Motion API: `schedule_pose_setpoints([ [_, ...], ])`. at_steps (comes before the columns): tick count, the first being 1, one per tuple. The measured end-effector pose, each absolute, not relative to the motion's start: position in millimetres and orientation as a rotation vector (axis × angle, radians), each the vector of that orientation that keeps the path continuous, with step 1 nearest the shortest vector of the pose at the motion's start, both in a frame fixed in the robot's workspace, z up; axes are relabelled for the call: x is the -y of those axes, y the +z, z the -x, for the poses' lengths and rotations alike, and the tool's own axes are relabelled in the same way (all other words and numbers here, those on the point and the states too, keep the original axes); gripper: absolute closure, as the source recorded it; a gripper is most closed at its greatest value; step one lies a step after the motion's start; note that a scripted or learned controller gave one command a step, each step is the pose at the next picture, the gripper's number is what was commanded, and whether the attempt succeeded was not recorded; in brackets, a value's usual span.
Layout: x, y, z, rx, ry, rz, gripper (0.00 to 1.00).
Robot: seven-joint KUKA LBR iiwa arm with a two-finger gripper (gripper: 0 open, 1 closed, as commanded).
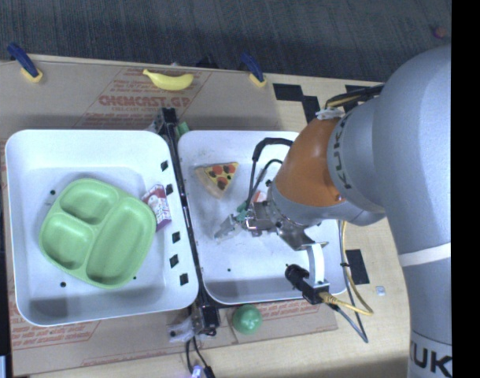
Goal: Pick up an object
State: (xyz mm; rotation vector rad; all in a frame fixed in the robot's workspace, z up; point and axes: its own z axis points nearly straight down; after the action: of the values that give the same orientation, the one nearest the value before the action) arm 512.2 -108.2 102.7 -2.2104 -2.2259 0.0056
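Note:
A toy pizza slice lies in the right bin, near its back left corner. My gripper hangs low over the middle of that bin, just in front of the slice and apart from it. Nothing shows in the gripper. The orange-banded wrist covers the bin's right part. In the left bin a green divided plate lies flat, with a small red and white packet at its right edge.
A yellow banana rests on the cardboard behind the bins. A green ball sits outside the right bin's front rim. Blue clamps hold the cardboard's back edge. Cables trail at the front right.

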Motion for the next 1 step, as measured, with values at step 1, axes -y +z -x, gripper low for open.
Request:
schedule_pose_setpoints([
  [1, 108.3, 113.2, -513.2, 2.233, 0.006, 2.205, 1.00],
])
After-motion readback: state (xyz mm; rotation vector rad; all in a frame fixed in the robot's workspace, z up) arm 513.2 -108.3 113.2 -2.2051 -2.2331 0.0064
